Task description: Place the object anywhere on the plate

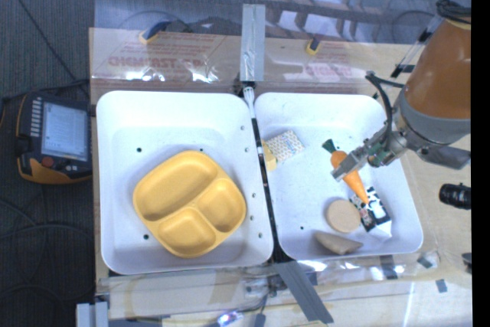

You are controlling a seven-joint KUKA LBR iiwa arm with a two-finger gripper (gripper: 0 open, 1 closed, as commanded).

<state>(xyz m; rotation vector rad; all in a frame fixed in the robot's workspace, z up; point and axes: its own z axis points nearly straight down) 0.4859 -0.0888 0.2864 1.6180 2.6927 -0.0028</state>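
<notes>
Several items crowd the carrot (350, 177) beneath the end effector (354, 165), whose grip state I cannot tell; grabbing wrong ones risks missing the plate (189, 202).

yellow plate (190, 201) w/ three compartments is seen flat in the left white bin, turned at a slant, roughly mid-bin toward the near side. toy carrot (350, 177), orange w/ dark green top, is seen in the right bin, lying diagonally, green end pointed up-left, partly covered near its upper end. its lower tip is touching or just beside a black-and-white packet. plate & carrot are kept well apart, in separate bins.
</notes>
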